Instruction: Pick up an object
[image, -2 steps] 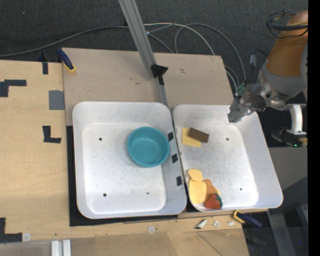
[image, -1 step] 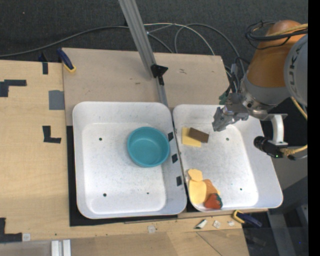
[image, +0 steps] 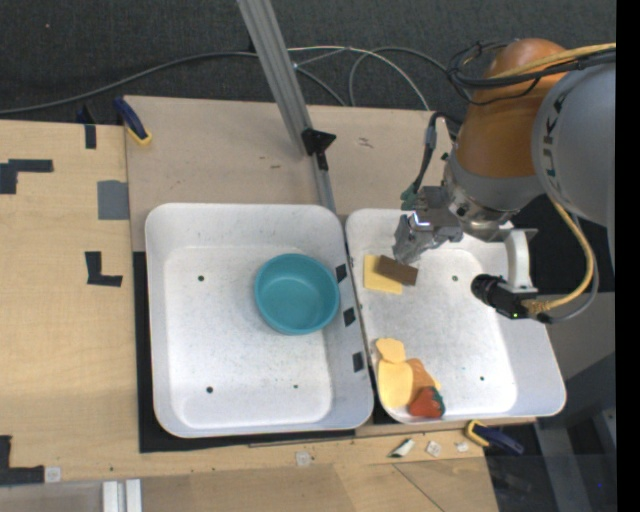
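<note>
The pincer (image: 408, 250) sits low over the right bin (image: 500, 345), at its upper left corner, and whether it is wide, narrow or holding anything cannot be told from this slant. Touching it, or just beneath its tip, lies a yellow sponge (image: 383, 277) with a dark brown top edge, flat on the bin floor. That looks like the object being gone after. No gap shows between sponge and floor, so I would judge the step in hand to be the descent or the closing on the sponge, with the lift not yet made.

Farther from the pincer, toward the near wall of the same bin, rests a little heap of toy food (image: 405, 380): pale yellow pieces with a red bit at the end. It is well apart from the pincer.

Farther again, off to the side across the bin walls, a teal bowl (image: 296, 292) stands upright in the left bin (image: 190, 300) on the counter (image: 60, 300).

The next move calls for a firm close across the sponge's narrow sides, then a straight rise. The sponge is soft and low, so a shallow grip could slip off it.
</note>
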